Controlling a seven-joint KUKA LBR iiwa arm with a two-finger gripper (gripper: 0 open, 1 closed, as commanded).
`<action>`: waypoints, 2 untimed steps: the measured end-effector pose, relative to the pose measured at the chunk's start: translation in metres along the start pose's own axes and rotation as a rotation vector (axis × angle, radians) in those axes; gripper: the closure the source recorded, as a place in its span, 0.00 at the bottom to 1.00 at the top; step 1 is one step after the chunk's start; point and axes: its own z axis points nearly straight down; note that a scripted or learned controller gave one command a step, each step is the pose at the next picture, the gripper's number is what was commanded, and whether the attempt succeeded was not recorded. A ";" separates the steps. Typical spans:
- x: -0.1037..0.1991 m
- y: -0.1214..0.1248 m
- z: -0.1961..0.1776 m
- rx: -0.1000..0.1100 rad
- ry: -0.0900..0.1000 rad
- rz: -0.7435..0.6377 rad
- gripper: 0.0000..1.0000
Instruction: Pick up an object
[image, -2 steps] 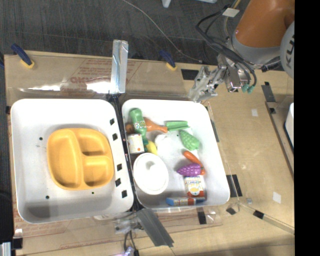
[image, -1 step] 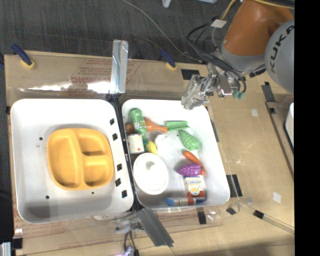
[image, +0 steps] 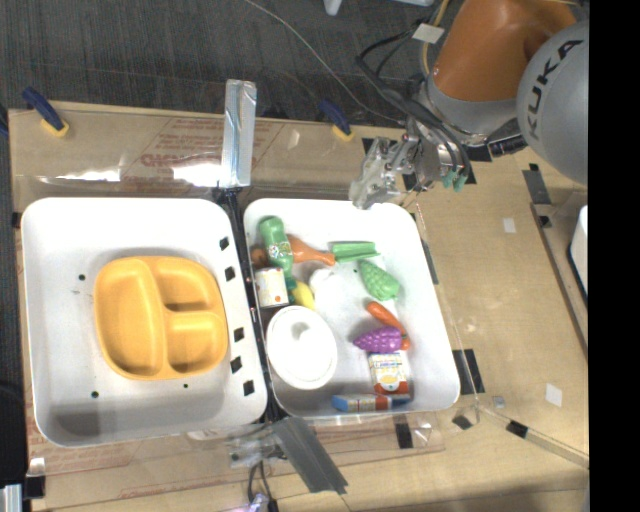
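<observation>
My gripper (image: 372, 186) hangs above the far rim of the right bin (image: 432, 300), with nothing visible between its fingers. Below it in that bin lie a green bottle (image: 272, 240), a green pepper-like piece (image: 352, 249), a green corn-like toy (image: 379, 279), an orange carrot (image: 384, 314) and purple grapes (image: 380, 341). A white round bowl (image: 300, 347) sits near the front left. A small labelled can (image: 271, 288) and a jar (image: 390, 373) are there too.
The left bin (image: 60, 240) holds a yellow divided plate (image: 160, 315). A metal upright bracket (image: 239, 135) stands behind the gap between the bins. Cables trail across the dark floor at the back. Bare bench lies to the right of the bins.
</observation>
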 end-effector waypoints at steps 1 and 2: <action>0.006 -0.070 -0.020 0.002 -0.002 -0.206 1.00; 0.004 -0.069 -0.031 0.004 -0.007 -0.209 1.00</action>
